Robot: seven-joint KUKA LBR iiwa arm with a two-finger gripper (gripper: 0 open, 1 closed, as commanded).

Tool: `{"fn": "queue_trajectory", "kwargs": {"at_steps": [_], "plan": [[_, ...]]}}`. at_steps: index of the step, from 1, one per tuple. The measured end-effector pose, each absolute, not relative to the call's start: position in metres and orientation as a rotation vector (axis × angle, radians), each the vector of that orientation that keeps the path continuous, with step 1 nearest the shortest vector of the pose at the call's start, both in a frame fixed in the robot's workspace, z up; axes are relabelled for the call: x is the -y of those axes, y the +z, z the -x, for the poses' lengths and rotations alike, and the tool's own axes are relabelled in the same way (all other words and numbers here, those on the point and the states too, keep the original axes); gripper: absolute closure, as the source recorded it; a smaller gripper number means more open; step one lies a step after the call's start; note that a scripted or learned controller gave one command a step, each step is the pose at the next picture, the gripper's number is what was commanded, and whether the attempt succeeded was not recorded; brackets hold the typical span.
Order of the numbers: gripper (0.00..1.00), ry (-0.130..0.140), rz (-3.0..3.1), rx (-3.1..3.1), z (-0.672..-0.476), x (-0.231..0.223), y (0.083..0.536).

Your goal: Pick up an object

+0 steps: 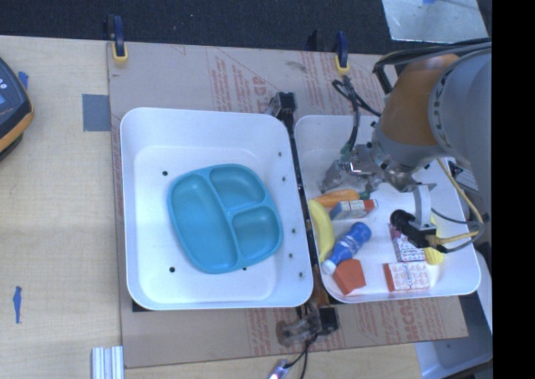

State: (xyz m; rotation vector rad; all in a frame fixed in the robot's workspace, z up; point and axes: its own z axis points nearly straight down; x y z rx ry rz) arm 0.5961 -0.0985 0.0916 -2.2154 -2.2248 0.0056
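While the hand [358,170] seems hidden, the bottle [347,246] lies diagonally, cap lower-left.

Recorded at centre-left of frame: white bin [134,202] with light-blue divided tray [224,217]. Recorded at right: white bin [313,130] with yellow banana [321,225], blue bottle [351,243] with white cap, red block [349,276], red-and-white printed box [408,277]. Upper right: grey arm [468,110], orange-banded. Tan cardboard [209,76] beneath, red-printed.

Divided plate [226,217] in left bin [142,130]
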Motion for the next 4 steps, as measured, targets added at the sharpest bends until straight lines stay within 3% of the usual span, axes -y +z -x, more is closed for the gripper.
{"fn": "queue_trajectory", "kwargs": {"at_steps": [1,2,3,4], "plan": [[0.0,0.006,2.215,2.225,-0.548,0.097,0.091],[0.0,0.001,2.212,2.222,-0.623,0.139,0.092],[0.0,0.004,2.217,2.223,-0.553,0.203,0.139],[0.0,0.004,2.213,2.227,-0.602,0.116,0.091]]}}
